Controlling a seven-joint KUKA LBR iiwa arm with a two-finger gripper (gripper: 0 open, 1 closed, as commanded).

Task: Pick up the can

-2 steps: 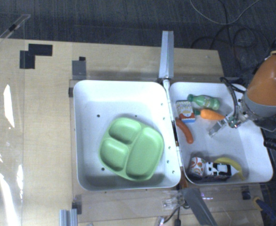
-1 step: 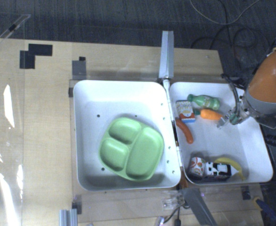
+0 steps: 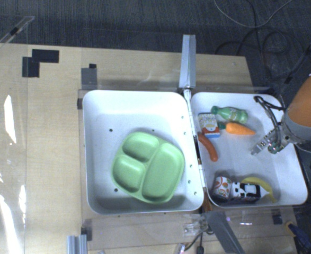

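Well, can hugs bin's near wall — cramped.

The arm is cut off by the right edge.

The scene is evenly and brightly lit from overhead. Soft shadows are cast under the green divided plate and along the inner walls of the left bin, well away from the gripper. Streaks of glare are seen on a clear panel at the far left. Fine detail is softened throughout, and the gripper itself is rendered slightly blurred.
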